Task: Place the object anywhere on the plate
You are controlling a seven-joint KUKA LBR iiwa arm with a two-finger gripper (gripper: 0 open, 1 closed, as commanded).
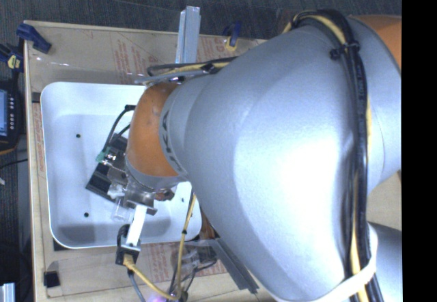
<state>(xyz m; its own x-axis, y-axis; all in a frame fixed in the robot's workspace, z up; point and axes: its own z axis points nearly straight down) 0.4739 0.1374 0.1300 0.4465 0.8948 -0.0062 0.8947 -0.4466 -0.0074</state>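
Arm [273, 157] reaches in from the right and its grey bulk covers most of the bench [89, 48]. The white bin [65, 157] is uncovered at its left part. Orange band [147, 136] sits over the bin's middle, with the wrist pointing down and left.

Gripper [104, 177] is low over the bin floor, near the centre and a little toward the bin's lower edge. It looks close to the floor, though contact cannot be judged. From this angle it cannot be told whether it is spread or closed on anything; its body hides the tips.

Bin floor to the left of the gripper is bare white, apart from two small dark specks [78, 135].

The object's place cannot be told. It is either under the gripper or behind the arm. The plate is likewise hidden by the arm.

Step in hand, as a judgement: the pick, with the gripper down at the bin floor. The transfer has not begun.

Next move calls for a sure grip, then a straight lift clear of the bin wall before any travel toward the plate. The grip should be checked once the gripper is raised, since a closure on nothing is a likely failure.
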